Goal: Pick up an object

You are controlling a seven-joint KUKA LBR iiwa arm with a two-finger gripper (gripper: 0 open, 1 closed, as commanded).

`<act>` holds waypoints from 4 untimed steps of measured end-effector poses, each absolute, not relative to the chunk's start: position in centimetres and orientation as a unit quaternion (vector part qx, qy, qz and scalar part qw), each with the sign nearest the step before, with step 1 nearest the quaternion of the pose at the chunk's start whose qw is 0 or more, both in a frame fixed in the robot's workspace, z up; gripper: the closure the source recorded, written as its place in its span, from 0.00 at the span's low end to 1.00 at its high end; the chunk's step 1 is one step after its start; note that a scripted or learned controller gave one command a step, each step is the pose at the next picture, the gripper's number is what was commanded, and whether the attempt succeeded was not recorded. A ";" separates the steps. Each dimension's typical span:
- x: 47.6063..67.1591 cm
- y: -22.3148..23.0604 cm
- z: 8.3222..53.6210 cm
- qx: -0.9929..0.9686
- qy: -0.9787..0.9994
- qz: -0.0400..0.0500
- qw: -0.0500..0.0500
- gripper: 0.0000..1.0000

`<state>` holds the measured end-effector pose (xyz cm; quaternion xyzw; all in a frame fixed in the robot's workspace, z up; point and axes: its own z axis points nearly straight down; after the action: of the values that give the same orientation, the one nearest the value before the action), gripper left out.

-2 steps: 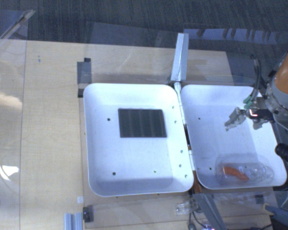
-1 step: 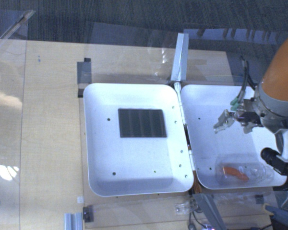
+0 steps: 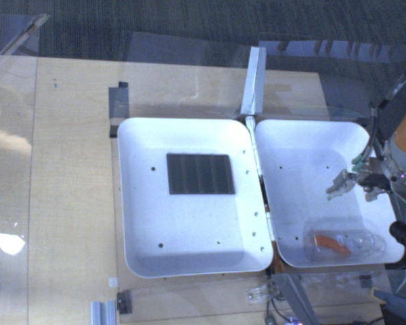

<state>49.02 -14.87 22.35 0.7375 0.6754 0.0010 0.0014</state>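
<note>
Two shallow white bins sit before me; the left bin (image 3: 189, 249) carries a dark ribbed rectangular panel (image 3: 200, 174). My gripper (image 3: 352, 181) hangs over the right bin (image 3: 291, 141), jaws parted and holding nothing. One clear plastic object with an orange part (image 3: 338, 242) lies near that bin's front edge.

No text, label, brand, number or sign can be read anywhere: not on the two white bins (image 3: 189, 131), not on the dark ribbed panel (image 3: 199, 174) in the nine o'clock bin, not on the desk (image 3: 68, 181).
</note>
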 end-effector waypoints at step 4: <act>58.4 -11.7 17.1 0.682 0.731 0.002 0.003 0.00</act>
<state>58.41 -11.75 17.11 0.6822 0.7312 0.0019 0.0031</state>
